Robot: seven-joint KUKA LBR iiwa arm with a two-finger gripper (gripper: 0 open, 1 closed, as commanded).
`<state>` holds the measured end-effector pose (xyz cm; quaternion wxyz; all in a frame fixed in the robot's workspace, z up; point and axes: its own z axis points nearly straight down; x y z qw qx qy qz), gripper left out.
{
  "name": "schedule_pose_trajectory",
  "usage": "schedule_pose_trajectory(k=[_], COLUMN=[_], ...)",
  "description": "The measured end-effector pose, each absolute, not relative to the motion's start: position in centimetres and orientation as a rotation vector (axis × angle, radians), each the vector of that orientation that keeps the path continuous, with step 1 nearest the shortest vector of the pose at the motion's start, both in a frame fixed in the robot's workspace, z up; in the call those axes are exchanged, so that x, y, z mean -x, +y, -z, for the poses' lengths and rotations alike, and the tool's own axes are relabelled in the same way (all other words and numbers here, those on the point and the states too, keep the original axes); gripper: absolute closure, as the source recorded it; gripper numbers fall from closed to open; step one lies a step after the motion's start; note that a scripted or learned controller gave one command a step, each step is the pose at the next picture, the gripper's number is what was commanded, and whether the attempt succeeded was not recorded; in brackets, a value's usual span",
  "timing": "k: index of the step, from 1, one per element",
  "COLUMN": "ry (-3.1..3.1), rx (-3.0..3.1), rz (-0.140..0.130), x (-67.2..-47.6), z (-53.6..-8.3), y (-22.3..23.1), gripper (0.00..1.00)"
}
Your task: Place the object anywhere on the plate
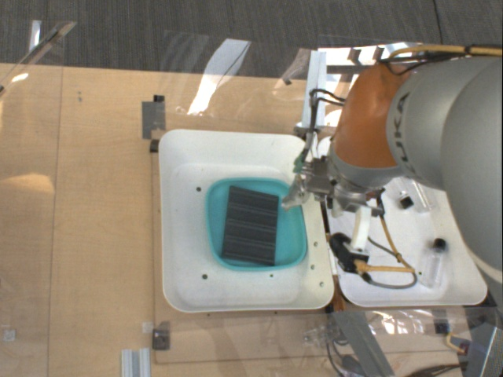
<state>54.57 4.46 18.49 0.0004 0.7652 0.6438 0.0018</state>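
We start with the grey arm (440, 124), which reaches in from the right and hangs over the seam between the two white bins. The left bin (181, 289) holds the teal plate (216, 210), and the right bin (464, 285) sits just beside it under the wrist. The plate lies near the middle of the left bin, and the dark ribbed block (251, 225) rests flat on it, inside the plate's rim and a little right of its centre. The block's long axis runs from the far side of the bin toward the near side, leaning slightly, so its long right edge faces the gripper (295, 195). The gripper sits above the plate's upper right edge, just beside that corner of the block. The block therefore lies to the gripper's left and a little nearer to us in the camera view. We cannot tell whether the gripper is open or closed, and we see nothing held in it. With the block on the plate, we judge the placing done, so any coming move is a clean retreat to the right, away from the block's near edge. A small black item (405, 202) lies in the right bin, well apart from the plate.
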Motion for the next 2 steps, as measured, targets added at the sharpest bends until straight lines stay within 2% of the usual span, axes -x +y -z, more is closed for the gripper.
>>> schedule_pose_trajectory(k=[1, 2], ry=[1.955, 1.884], rx=[-2.457, -2.513], rz=[-0.005, -0.006], x=[-54.2, -51.5], z=[-18.5, -20.1], y=[-1.5, 4.9], gripper=[0.00, 0.00])
